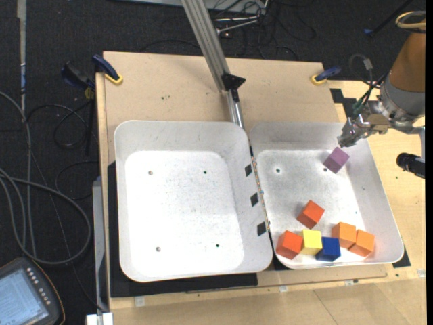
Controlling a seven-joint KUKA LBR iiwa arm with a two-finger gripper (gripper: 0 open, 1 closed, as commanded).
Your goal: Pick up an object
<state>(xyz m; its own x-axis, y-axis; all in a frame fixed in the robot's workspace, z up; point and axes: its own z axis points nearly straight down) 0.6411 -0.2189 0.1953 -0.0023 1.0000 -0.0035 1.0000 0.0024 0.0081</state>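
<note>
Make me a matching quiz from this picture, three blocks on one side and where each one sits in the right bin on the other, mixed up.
Things:
1. purple block
2. blue block
3. yellow block

Places:
A. near edge of the right bin, right of the yellow one
B. far part of the bin, just under the end effector
C. between a red-orange block and the blue one

Pairs: 1-B, 2-A, 3-C

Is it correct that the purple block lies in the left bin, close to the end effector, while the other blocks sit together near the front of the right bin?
Not quite. The camera view shows the purple block in the right bin, not the left, just below the end effector. The rest stands: the other blocks cluster near the front of that bin.
</note>
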